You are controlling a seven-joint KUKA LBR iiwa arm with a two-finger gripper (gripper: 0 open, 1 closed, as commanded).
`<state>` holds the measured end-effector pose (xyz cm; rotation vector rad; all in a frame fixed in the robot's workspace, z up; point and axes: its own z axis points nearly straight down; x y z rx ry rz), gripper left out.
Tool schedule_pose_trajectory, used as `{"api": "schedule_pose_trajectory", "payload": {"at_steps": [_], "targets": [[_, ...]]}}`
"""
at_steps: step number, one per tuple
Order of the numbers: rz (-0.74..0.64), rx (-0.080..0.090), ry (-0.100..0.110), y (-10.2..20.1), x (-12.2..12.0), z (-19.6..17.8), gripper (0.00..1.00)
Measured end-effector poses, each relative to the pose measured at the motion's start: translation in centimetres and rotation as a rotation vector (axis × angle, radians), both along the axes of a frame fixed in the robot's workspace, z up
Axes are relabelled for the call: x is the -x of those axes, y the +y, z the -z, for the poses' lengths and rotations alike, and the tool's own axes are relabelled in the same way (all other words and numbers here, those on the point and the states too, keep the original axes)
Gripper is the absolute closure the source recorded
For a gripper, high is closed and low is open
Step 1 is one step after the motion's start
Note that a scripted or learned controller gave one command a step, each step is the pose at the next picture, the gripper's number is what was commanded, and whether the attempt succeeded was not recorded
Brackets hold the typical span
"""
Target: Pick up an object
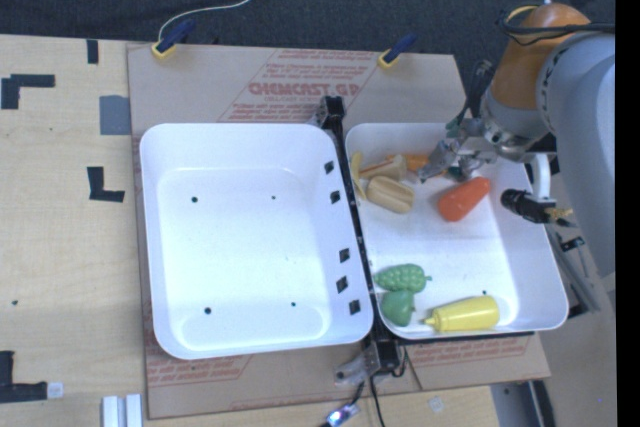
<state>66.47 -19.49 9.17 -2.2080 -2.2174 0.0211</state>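
Claw (447, 162) low in the right bin (520, 315), finger state unclear.
Just beside it lies a carrot (463, 199); a bread roll (390, 195) sits farther left.

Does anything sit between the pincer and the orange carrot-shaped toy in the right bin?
Nothing visible does. The pincer hangs just up-left of the orange carrot-shaped toy; the tan bread-roll toy lies off to its left.

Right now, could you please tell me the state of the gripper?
Gripper: low in the right bin, beside the orange carrot toy; open or closed cannot be told.
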Motion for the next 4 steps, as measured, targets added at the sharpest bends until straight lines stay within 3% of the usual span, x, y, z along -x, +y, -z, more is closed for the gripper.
{"api": "schedule_pose_trajectory", "payload": {"at_steps": [1, 2, 3, 4], "targets": [[-0.002, 0.000, -0.031, 4.6, -0.7, -11.6, 1.00], [0.002, -0.004, -0.005, 8.3, 3.7, -1.5, 1.00], [0.005, 0.004, -0.043, 9.0, 7.9, -0.1, 1.00], [0.004, 0.003, -0.042, 9.1, 7.8, -0.1, 0.00]]}}
